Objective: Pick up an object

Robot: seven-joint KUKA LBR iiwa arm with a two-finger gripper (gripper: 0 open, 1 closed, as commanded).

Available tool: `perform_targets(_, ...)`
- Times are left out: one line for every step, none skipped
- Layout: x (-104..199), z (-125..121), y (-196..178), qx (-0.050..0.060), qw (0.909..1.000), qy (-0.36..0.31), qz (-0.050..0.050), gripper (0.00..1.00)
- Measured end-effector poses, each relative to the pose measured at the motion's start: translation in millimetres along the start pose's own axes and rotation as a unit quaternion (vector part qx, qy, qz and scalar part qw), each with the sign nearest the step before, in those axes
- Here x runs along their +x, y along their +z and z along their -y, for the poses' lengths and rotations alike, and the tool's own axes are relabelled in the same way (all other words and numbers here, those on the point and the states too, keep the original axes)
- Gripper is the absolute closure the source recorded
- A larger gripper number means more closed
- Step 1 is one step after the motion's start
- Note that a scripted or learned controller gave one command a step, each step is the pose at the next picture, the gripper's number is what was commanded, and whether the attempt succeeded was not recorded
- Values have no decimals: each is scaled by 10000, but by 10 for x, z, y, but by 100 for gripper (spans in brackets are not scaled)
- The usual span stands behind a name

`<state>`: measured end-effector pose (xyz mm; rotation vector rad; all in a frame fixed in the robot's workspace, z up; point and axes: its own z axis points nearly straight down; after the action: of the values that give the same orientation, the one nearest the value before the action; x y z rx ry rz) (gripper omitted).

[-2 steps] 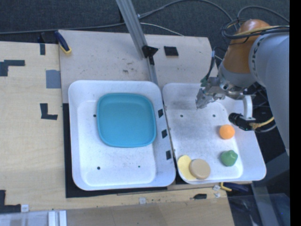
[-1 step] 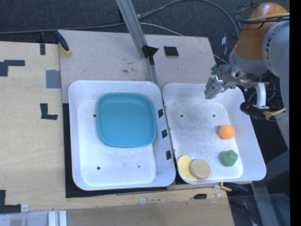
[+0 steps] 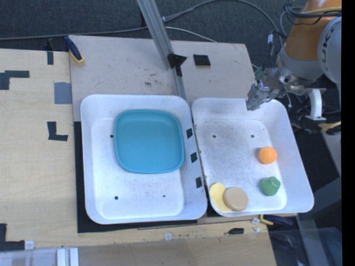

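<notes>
While the jaws (image 3: 258,100) are hanging over the far right corner of the right bin (image 3: 288,126), holding nothing, how far they are parted I cannot tell. Candidates are lying along that bin's near edge: an orange ball (image 3: 267,155), a green object (image 3: 270,186), and a tan disc (image 3: 236,198) overlapping a yellow piece (image 3: 217,195). A blue plate (image 3: 148,141) is sitting in the left bin (image 3: 94,165). Judging by this, the approach is beginning; next comes travelling toward the near edge and descending over one item
</notes>
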<state>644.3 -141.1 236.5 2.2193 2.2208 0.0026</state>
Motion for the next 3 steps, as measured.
perform_targets(543, 170, 106, 17, 10000, -16, -6, 100)
perform_targets(965, 392, 108, 14, 10000, -13, -5, 100)
perform_targets(1534, 465, 55, 14, 10000, -22, -8, 100)
